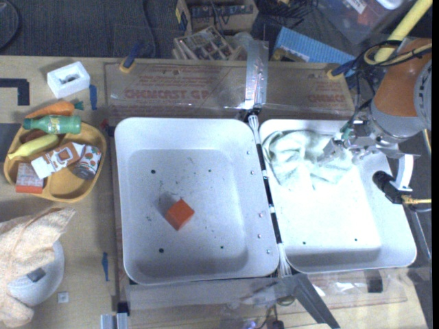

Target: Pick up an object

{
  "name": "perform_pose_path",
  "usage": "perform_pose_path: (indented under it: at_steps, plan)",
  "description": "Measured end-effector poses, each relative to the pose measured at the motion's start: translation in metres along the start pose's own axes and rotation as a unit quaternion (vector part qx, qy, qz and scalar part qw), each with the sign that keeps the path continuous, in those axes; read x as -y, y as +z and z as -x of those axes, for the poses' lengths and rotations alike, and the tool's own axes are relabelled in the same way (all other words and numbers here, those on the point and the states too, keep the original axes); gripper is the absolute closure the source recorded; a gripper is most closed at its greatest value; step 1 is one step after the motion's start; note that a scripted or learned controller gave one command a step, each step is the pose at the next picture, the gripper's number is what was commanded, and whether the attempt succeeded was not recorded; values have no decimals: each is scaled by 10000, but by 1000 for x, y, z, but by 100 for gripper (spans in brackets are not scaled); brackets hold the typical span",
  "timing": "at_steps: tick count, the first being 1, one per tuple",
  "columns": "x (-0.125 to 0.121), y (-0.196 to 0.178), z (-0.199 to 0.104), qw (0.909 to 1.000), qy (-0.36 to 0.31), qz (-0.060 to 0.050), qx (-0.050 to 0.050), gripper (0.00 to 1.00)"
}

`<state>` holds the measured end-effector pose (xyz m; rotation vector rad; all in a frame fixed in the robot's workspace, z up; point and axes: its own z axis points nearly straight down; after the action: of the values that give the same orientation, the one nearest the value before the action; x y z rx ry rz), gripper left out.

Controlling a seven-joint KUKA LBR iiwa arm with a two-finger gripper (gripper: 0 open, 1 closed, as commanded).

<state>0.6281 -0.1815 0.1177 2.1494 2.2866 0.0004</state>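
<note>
An orange cube [180, 214] lies in the left bin [137, 142], a little left of its middle. A crumpled white and pale green cloth [296, 160] fills the far left part of the right bin [357, 245]. My gripper [341, 145] is low over the cloth's right edge, at the far side of the right bin. The grey arm with its orange band [401, 91] comes in from the upper right.
A yellow bowl [62, 189] of toy food stands left of the bins, with a white box [68, 79] behind it and a beige cloth [31, 249] in front. A clear plastic wall [185, 91] runs along the far side. A black fitting [387, 184] hangs by the right bin's right rim.
</note>
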Motion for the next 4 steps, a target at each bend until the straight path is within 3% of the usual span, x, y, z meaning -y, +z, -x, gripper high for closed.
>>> perform_pose_path:
  at_steps: [1, 2, 4]
  plan:
    - [-11, 25, -65, 9993, -380, 29, 2, 0]
    - [-36, 26, -72, 9957, -929, 51, 26, 0]
    - [-46, 26, -74, 9941, -1081, 33, 27, 0]
